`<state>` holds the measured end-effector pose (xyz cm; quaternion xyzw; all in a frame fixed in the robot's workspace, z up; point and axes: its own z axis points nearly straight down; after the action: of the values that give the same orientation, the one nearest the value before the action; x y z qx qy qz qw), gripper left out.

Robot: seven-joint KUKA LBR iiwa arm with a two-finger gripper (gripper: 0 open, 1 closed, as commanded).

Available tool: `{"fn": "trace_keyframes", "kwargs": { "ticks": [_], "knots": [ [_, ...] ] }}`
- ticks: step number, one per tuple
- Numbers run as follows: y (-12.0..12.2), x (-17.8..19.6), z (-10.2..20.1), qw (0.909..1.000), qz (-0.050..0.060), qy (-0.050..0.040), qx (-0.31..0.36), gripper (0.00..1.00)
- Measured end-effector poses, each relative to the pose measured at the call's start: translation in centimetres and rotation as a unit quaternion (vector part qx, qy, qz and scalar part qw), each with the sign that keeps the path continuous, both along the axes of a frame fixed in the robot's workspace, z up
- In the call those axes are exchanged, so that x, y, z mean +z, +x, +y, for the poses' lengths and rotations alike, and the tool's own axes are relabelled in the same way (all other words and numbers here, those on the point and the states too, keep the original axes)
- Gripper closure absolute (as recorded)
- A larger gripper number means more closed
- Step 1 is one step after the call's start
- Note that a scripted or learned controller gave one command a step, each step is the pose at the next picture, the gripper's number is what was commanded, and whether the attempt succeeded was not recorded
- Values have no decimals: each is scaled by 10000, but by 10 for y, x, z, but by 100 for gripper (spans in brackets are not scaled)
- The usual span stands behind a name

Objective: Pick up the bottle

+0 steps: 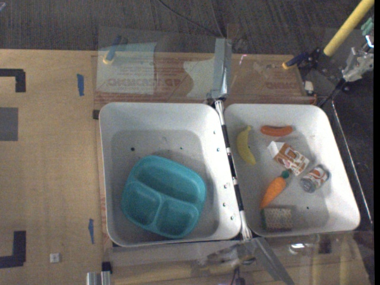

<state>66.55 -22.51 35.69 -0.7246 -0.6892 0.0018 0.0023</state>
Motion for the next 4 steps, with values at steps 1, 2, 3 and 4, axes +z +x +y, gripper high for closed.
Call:
{"fn": "trace_keyframes", "kwargs": {
  "ticks": [1, 2, 3, 4],
  "knots": [
    [-30, 32, 73, 9948, -3, -6, -1016, 100],
    [-29, 40, 74, 9949, 6, -10, -1010, 100],
    [-28, 49, 74, 9949, 10, -15, -1008, 100],
    [-41, 67, 83, 9999, -16, -8, -139, 100]
  ]
}}
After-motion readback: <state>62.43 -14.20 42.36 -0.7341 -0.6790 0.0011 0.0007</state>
